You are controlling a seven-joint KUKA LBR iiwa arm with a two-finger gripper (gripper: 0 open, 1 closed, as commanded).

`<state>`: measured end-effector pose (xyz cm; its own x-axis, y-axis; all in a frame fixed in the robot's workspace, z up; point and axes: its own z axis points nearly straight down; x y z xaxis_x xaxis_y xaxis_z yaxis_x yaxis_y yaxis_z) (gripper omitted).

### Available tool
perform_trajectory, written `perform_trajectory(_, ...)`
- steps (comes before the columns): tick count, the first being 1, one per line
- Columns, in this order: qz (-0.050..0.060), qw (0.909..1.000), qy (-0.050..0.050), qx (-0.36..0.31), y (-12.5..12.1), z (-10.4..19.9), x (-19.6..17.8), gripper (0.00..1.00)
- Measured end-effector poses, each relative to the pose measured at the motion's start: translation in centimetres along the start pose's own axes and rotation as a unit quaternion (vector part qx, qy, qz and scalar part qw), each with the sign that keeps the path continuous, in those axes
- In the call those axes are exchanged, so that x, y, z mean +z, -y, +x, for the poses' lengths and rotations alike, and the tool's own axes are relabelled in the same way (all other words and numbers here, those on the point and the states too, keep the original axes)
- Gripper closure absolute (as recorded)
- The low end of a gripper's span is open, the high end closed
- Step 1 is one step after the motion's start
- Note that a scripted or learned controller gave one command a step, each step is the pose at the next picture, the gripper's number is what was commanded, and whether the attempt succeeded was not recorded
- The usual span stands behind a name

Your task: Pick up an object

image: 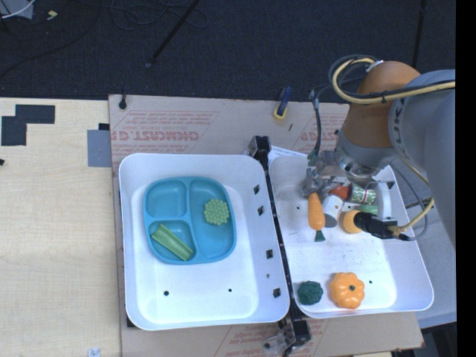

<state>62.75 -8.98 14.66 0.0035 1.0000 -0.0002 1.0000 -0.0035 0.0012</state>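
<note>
Arm reaches in from the right, orange band above the wrist, claw [321, 184] lowered into the upper part of the right bin [405, 292]. Claw fingers sit in shadow under the wrist; cannot tell from here whether they are wide or narrow, and nothing is visibly between them.

Toy carrot [317, 213] lies just below the claw, orange body pointing up toward it, green stalk end away from it; whether the claw touches its top end is unclear, possibly just apart. To the right of the claw: a small can with a green label [364, 195], and below that a yellow-orange piece [349, 222] partly behind a black part.

Well below the claw, at the near edge of the same bin: dark green broccoli floret [310, 292] and, beside it, a small orange pumpkin [346, 289].

Far to the claw's left, the left bin [149, 296] holds a blue divided plate [160, 199] with a round green piece [216, 212] and a green pod-like piece [172, 242] in separate compartments.
</note>
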Motion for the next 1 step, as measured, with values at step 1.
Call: perform_trajectory(1,-0.001,1.0,0.0,-0.002,-0.14,0.46,-6.21,1.0)
